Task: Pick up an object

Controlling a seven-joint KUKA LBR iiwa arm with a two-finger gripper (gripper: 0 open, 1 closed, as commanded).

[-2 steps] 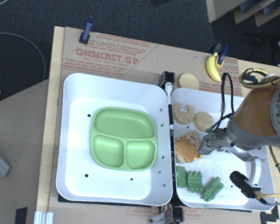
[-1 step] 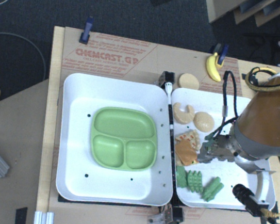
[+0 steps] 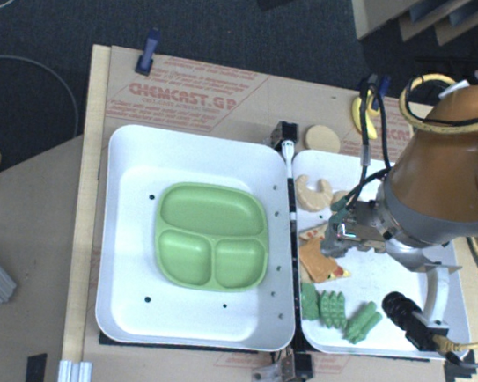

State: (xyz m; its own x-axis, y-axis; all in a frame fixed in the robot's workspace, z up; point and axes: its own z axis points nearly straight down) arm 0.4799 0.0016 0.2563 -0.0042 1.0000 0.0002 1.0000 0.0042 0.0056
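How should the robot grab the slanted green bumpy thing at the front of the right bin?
Probably at the middle of the slanted green bumpy piece, pinching across its narrow width, coming straight down from above. It lies flat and is long and thin, so the short way across fits best. The other green piece lies close beside it, so that side is tight.

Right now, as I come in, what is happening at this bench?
A robot arm reaches in from the right, and its gripper hangs low over the right bin. It is just above an orange-brown piece, with green toy pieces and a pale piece nearby. The left bin holds a green divided plate. Whether the gripper has hold of anything cannot be seen.
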